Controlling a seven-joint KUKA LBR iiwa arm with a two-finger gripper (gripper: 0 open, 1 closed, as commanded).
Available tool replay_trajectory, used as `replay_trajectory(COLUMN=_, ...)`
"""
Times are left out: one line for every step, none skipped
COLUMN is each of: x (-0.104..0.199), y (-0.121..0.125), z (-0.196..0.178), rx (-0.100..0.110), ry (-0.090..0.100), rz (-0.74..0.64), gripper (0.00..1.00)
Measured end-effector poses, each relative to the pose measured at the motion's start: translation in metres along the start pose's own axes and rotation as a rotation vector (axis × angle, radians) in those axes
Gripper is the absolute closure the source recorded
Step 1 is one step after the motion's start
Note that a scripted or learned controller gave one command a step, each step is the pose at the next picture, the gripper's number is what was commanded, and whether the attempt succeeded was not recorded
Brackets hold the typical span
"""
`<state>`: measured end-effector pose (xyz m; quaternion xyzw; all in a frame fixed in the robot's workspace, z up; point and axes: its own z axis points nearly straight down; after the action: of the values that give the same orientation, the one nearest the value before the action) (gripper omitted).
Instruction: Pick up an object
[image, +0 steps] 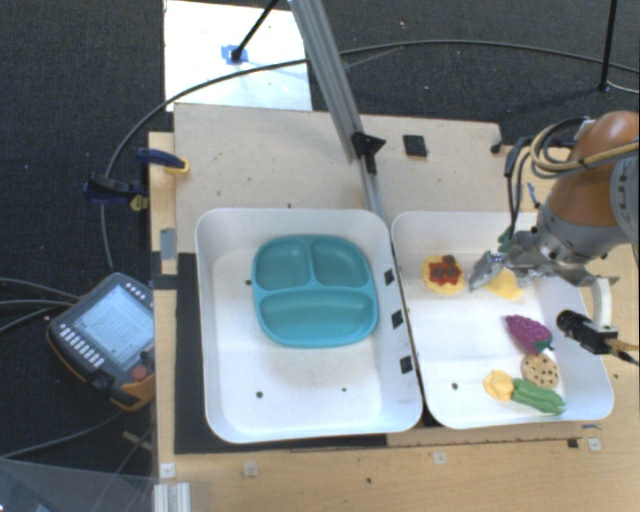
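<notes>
The grey arm's gripper (490, 270), fingers' state impossible to tell, hovered between a small round red-topped toy pizza (444, 274) and a pale yellow wedge (507, 287), risking a miss between them.

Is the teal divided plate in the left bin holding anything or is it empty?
Empty. The teal divided plate lies flat in the left white bin, and all three of its compartments show bare teal.

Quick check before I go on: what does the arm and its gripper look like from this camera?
The arm is grey with an orange band above the wrist; dark and pale cables loop beside it. The gripper is grey metal. A black cylindrical part juts out below the wrist.
</notes>
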<state>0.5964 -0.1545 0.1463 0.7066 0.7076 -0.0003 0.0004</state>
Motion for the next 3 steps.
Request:
replay_trajectory(x=0.005, y=-0.004, z=0.059, rx=0.0, ry=0.001, rz=0.0, gripper=0.0)
replay_trajectory(x=0.005, y=-0.002, z=0.059, rx=-0.005, ry=0.001, rz=0.001, gripper=0.0)
replay_trajectory(x=0.006, y=0.001, z=0.046, rx=-0.013, ry=0.002, rz=0.0, gripper=1.0)
